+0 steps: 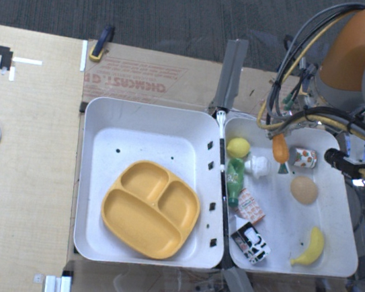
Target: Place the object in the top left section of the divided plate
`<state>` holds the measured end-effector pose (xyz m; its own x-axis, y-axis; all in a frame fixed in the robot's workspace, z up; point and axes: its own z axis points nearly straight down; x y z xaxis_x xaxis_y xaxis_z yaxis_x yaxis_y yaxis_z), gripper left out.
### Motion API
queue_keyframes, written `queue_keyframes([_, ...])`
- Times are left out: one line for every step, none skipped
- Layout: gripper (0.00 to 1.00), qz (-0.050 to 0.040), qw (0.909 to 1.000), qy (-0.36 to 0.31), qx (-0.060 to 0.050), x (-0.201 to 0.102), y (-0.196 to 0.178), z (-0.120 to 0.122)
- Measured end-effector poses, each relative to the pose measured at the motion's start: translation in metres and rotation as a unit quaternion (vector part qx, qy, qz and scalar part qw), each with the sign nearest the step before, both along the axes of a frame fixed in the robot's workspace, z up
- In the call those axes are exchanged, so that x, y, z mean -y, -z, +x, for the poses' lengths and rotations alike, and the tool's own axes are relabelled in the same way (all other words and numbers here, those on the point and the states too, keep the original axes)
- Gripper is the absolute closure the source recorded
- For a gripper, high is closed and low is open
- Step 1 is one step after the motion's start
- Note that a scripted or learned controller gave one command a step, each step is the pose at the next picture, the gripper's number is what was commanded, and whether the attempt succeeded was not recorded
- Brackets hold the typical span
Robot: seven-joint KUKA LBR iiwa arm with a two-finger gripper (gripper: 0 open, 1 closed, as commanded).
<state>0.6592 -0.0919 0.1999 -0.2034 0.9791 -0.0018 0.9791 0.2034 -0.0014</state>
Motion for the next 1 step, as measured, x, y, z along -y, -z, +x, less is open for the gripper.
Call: queue_keyframes([1.00,0.0000,0.9999,0.014,-0.001,-0.0898,0.0100,-0.0668])
